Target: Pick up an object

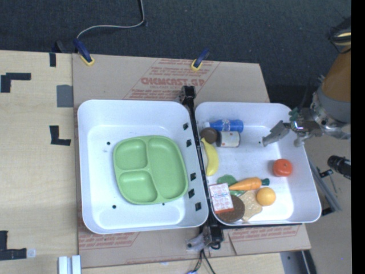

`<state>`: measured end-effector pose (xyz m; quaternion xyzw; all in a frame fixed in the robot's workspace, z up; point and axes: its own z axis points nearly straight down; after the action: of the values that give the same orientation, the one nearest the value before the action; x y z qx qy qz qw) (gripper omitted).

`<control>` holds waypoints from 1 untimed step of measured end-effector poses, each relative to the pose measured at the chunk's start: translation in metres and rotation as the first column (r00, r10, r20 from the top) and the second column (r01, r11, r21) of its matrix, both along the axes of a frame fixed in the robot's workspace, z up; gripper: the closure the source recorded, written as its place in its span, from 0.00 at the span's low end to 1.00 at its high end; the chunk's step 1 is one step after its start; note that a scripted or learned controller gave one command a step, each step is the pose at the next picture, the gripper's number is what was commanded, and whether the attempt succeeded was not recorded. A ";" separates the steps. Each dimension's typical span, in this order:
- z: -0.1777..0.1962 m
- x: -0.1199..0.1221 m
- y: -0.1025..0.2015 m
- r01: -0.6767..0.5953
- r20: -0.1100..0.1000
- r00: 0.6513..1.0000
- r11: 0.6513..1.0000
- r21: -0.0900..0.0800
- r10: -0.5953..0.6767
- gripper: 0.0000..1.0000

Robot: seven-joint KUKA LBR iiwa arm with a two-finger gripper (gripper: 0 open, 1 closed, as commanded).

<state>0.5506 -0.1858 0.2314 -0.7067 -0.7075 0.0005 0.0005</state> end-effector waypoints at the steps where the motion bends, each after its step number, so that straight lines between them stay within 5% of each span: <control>1: -0.022 0.071 -0.037 -0.001 0.001 1.000 1.000 0.000 0.001 0.00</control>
<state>0.6212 -0.2231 0.2098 -0.7065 -0.7077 0.0005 0.0002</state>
